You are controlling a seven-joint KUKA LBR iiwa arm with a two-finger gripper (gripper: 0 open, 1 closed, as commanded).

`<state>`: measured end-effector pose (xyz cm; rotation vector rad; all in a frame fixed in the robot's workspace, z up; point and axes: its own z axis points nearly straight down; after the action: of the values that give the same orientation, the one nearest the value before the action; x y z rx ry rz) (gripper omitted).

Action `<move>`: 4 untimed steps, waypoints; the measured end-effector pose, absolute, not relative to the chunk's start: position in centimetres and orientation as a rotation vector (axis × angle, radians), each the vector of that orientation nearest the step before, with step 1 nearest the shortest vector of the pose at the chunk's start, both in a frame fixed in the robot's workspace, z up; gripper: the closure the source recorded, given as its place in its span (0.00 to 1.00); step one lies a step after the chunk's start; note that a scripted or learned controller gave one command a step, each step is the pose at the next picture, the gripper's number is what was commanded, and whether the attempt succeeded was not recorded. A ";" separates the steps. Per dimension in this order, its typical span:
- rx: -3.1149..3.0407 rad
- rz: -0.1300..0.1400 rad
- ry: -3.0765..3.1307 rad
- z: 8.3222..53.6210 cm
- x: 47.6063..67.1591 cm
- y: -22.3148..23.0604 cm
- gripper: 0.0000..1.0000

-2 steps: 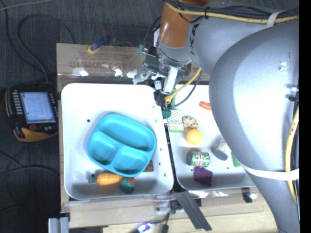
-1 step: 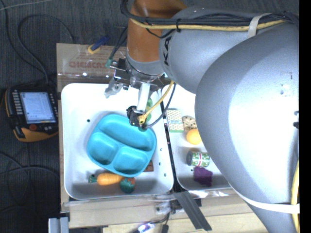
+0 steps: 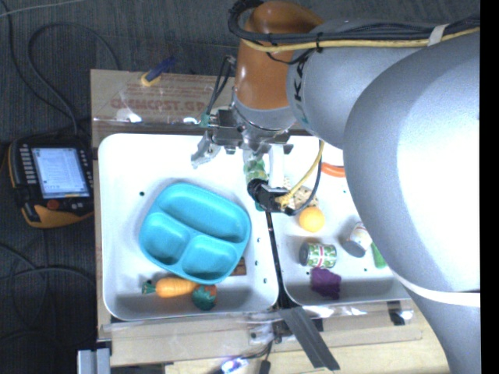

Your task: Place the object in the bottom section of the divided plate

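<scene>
divided plate [image 3: 195,231], blue with 3 sections, lies tilted in the left bin [image 3: 117,209], with a carrot [image 3: 173,287] and a small green-and-red piece [image 3: 204,296] just beside its near edge. in the right bin [image 3: 343,291] lie a purple block [image 3: 326,281], a green can [image 3: 318,254] and a yellow ball [image 3: 311,220]. farther back, over the divide between the bins, the gripper [image 3: 256,162] hangs beyond the plate's far right corner; a greenish thing shows between its fingers, but i cannot tell whether it is held.
</scene>
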<state>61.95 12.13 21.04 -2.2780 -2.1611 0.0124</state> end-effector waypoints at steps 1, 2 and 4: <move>-1.962 0.009 -2.449 21.0 58.8 16.4 0.00; -1.962 0.016 -2.445 21.4 58.9 16.3 1.00; -1.961 0.025 -2.441 21.8 58.9 16.3 1.00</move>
<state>58.91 16.33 21.84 -1.9613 -2.4411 0.0246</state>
